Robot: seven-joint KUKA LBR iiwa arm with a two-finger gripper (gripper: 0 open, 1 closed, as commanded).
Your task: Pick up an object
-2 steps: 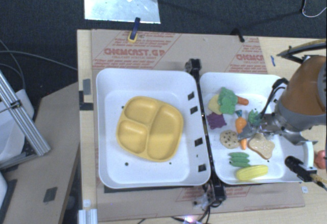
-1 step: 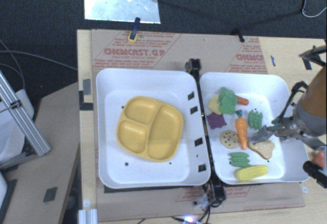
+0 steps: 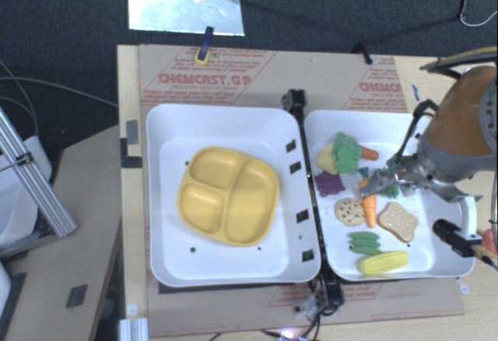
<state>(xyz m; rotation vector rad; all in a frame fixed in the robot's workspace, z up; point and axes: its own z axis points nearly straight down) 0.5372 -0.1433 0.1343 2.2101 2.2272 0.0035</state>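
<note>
**Robot arm reaching down among toy foods in the right bin**

Camera view, looking down at a slant on the bench: two shallow white bins sit side by side. The left bin (image 3: 159, 176) holds a yellow divided plate (image 3: 228, 195). The right bin (image 3: 443, 254) holds a scatter of toy foods. The grey arm (image 3: 463, 129) with its orange band comes in from the right, and its gripper (image 3: 381, 180) is low over the middle of the right bin. Whether the claw is apart or together cannot be told here; nothing can be seen clamped in it.

The gripper tip sits just above a toy carrot (image 3: 369, 209), the likeliest target. The carrot lies flat with its long axis running near to far, leafy end far, under the gripper, and narrow tip pointing near. A cookie (image 3: 349, 212) lies just to its left and a bread slice (image 3: 398, 222) just to its right. Nearer still lie a pea pod (image 3: 363, 241) and a corn cob (image 3: 382, 261); a broccoli floret (image 3: 346, 151) lies farther off.

The step looks like the final descent before grasping. The next move calls for closing across the carrot's narrow width, then lifting straight up clear of its neighbours.
</note>
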